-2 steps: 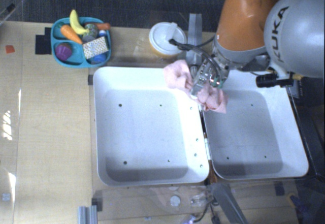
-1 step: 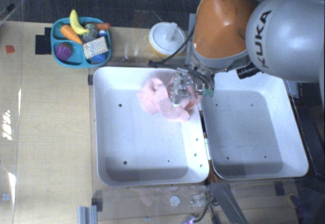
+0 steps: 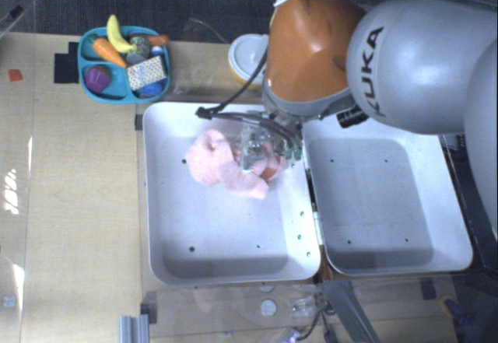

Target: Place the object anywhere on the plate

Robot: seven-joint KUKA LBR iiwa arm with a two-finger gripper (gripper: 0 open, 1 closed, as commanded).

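i see the jaws [image 3: 257,153] down in the left bin [image 3: 179,248], at its far right part, over the right edge of a crumpled pink cloth [image 3: 222,165]. the mechanism there is blurred and mixed with the cloth, so i cannot tell whether the jaws are apart or together, or whether anything sits between them. just beside the jaws, on their right and near side, a small red-orange object [image 3: 270,169] shows against the cloth; i cannot tell if it touches the metal. the cloth lies on the bin floor, spreading left from the jaws. above them the arm's orange band [image 3: 311,46] and the grey kuka link [image 3: 424,61] come in from the right and cover the far part of the right bin [image 3: 389,248]. on the wooden surface [image 3: 70,201], far and left of the bins, sits a blue divided plate [image 3: 89,92] holding a banana [image 3: 117,34], a carrot [image 3: 107,51], a purple piece [image 3: 97,78] and a patterned block [image 3: 148,71]. a pale cup [image 3: 247,57] stands just beyond the left bin's far rim, partly behind the arm.
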